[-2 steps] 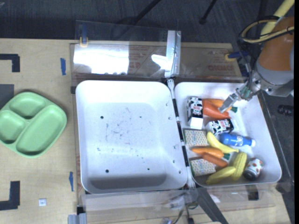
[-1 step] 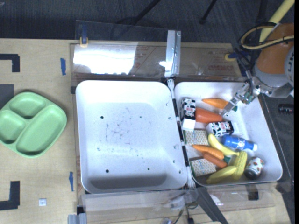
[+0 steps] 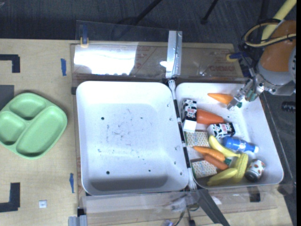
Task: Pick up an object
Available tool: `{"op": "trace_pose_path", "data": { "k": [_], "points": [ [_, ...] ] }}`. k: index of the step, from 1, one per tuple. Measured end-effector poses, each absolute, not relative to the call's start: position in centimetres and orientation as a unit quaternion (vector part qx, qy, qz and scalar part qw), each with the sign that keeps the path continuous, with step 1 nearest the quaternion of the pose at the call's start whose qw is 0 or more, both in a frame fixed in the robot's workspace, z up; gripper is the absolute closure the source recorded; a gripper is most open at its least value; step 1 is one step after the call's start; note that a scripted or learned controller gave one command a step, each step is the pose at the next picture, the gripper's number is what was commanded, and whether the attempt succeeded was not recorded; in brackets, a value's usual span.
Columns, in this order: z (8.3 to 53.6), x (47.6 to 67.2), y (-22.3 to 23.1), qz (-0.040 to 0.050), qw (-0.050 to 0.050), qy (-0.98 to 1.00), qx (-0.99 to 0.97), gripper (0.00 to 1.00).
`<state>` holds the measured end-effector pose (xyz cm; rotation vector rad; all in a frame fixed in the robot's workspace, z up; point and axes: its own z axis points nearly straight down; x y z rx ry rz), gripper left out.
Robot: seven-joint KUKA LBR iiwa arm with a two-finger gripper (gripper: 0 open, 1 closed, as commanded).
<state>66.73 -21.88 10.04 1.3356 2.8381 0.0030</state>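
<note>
At nine o'clock I see a green divided plate (image 3: 31, 125) on the bench, then the left bin (image 3: 127, 91). Toward three o'clock, the right bin (image 3: 269, 140) holds carrots, corn, a banana, a blue bottle (image 3: 239, 145) and a cow-print box (image 3: 189, 109). At two o'clock, my gripper (image 3: 236, 102) hangs just beside a lone carrot (image 3: 220, 98); I cannot tell its state.

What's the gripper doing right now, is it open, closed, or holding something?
Two-finger gripper: cannot be told whether open or closed. It sits low over the right white bin, its tip beside the small orange carrot; nothing visibly between its fingers.
</note>
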Motion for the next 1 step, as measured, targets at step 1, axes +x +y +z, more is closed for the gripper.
{"op": "trace_pose_path", "data": {
  "k": [1],
  "points": [
    [20.84,62.74,-16.2,0.0009,0.002,0.814,0.581,1.0]
  ]
}}
